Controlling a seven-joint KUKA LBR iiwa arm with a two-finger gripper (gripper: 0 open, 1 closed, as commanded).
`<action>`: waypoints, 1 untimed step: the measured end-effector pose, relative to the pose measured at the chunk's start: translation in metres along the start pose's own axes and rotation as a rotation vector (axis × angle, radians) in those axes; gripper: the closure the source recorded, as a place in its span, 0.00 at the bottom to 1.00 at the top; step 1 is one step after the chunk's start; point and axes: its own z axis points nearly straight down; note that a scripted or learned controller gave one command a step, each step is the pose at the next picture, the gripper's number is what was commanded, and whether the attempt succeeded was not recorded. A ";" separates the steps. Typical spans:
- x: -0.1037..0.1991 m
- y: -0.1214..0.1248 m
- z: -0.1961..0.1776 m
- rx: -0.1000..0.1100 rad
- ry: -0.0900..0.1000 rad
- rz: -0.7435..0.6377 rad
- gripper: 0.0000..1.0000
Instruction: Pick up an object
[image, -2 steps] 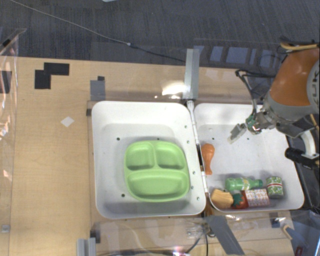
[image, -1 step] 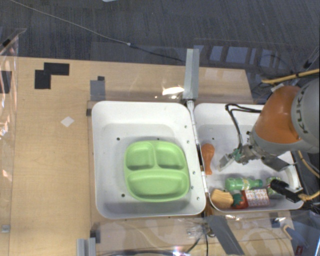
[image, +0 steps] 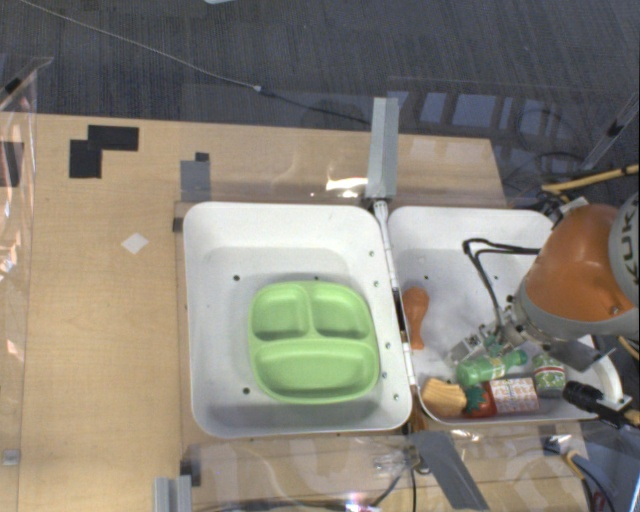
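The gripper (image: 487, 345), grip state unclear, is hovering beside the green bottle (image: 490, 368), seemingly light, rigid, slippery; best grasped mid-body.

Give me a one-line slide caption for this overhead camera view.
KUKA arm's gripper lowered among small items in the right bin; green divided plate in the left bin.

A light green divided plate (image: 313, 340) lies in a white bin (image: 205, 300); orange band (image: 578, 268) on the grey arm.

A robotics lab: taped bench (image: 90, 330), white bins (image: 210, 300), cables (image: 480, 260).
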 end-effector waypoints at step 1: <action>0.002 0.003 -0.012 -0.003 0.005 -0.002 1.00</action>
